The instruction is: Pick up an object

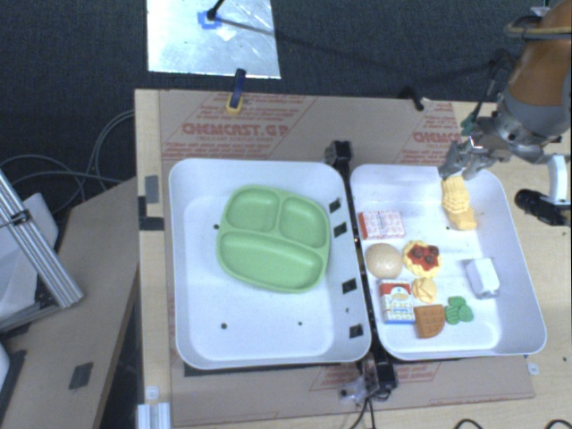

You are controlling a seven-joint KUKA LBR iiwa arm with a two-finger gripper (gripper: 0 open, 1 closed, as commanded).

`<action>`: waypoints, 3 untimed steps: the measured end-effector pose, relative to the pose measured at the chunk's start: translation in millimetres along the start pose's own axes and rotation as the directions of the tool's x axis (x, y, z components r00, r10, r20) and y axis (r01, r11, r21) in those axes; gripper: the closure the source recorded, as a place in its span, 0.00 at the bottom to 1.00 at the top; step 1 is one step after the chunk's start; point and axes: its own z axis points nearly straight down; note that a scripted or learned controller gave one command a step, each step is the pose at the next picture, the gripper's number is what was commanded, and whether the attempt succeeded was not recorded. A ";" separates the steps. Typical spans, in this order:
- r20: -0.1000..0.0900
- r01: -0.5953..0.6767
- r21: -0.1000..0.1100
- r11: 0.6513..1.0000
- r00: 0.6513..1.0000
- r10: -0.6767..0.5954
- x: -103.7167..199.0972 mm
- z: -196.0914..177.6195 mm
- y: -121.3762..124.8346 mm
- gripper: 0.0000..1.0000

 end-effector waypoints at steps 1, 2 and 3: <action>-0.002 0.001 0.008 1.000 1.000 -0.001 33.3 -4.8 -41.7 1.00; -0.002 0.001 0.008 1.000 1.000 -0.001 67.2 -7.9 -87.6 1.00; -0.003 0.003 0.008 1.000 1.000 -0.003 111.0 0.0 -114.3 1.00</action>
